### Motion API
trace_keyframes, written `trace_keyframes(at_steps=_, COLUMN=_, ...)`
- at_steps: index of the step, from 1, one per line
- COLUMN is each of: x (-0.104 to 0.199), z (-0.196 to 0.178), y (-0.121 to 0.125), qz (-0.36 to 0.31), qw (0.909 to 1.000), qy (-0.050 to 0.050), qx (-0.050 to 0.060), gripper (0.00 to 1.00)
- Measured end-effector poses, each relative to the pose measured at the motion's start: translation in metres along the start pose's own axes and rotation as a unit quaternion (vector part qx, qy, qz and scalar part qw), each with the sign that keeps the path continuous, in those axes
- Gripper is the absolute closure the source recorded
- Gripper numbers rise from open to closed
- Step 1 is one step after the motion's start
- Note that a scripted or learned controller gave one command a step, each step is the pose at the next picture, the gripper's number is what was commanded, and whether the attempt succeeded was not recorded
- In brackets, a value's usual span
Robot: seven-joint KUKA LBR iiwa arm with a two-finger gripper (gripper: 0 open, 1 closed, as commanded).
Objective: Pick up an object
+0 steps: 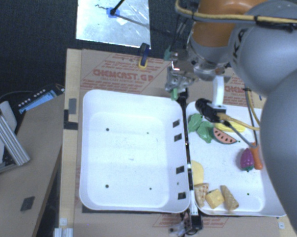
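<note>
**Jaws at the far rim, toys in the right-hand bin**

The jaws hang over the far end of the divide between the view's left bin [134,101] and right bin [257,203]; whether they stand wide or narrow, I cannot tell. In the right bin lie a green leaf [201,128], a watermelon slice [224,136], a banana [236,125], a purple fruit [246,159] touching a carrot [257,158], and, near the front rim, a cheese cube [214,199].

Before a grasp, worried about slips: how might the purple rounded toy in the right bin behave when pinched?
The purple rounded toy looks smooth and bulbous, so it may slip out of a pinch. Nudged, it probably rolls, unless the orange stick-shaped piece beside it blocks it.
</note>
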State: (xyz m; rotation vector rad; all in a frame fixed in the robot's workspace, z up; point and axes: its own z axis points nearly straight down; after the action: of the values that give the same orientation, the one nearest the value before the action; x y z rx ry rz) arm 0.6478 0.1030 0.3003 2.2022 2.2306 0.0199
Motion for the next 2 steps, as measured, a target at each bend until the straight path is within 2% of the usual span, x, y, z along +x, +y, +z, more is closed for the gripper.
trace_keyframes(at_steps=1, x=0.048, z=-0.148, y=-0.036, qz=0.001, qw=1.0000, qy=0.002, qx=-0.002, gripper=1.00)
trace_keyframes(at_steps=2, x=0.070, z=-0.188, y=-0.050, qz=0.003, qw=1.0000, qy=-0.001, qx=0.005, gripper=1.00)
